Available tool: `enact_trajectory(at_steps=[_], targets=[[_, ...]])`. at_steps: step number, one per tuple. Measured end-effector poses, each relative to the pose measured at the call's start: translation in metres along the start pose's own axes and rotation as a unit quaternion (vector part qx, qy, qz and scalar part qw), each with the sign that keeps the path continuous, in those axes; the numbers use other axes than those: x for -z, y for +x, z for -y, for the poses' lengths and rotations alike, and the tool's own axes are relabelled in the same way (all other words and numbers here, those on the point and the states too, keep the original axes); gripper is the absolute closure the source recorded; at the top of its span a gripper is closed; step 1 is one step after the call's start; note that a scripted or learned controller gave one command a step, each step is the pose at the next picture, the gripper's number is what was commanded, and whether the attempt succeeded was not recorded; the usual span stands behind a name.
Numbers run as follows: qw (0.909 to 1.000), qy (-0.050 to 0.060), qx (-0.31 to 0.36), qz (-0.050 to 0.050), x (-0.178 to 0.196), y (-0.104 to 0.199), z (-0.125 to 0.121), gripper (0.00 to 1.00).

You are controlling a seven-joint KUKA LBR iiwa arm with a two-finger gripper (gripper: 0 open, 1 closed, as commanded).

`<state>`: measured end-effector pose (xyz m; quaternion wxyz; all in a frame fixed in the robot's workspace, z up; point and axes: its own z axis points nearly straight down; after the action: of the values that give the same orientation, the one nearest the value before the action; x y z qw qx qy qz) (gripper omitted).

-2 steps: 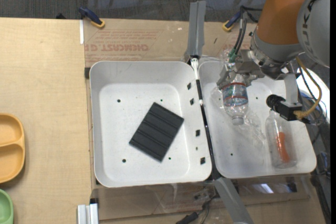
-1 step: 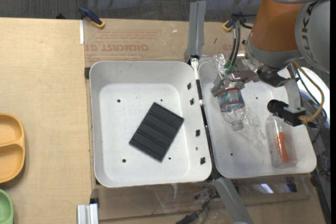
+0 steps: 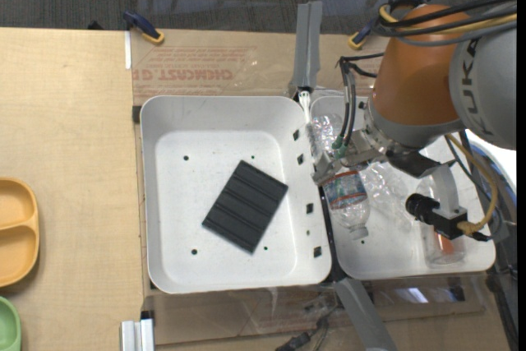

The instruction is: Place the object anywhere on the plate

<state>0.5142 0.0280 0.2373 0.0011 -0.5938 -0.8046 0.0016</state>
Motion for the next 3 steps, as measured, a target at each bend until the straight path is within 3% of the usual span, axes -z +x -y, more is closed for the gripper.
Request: enact_trajectory(at_steps=[1,3], targets=[[0.9906,0.0,0.137,0.0,-0.015,0.062,-0.005,1.0],[0.9913,0.0,0.132,0.001,0.002,0.057,-0.006,1.0]])
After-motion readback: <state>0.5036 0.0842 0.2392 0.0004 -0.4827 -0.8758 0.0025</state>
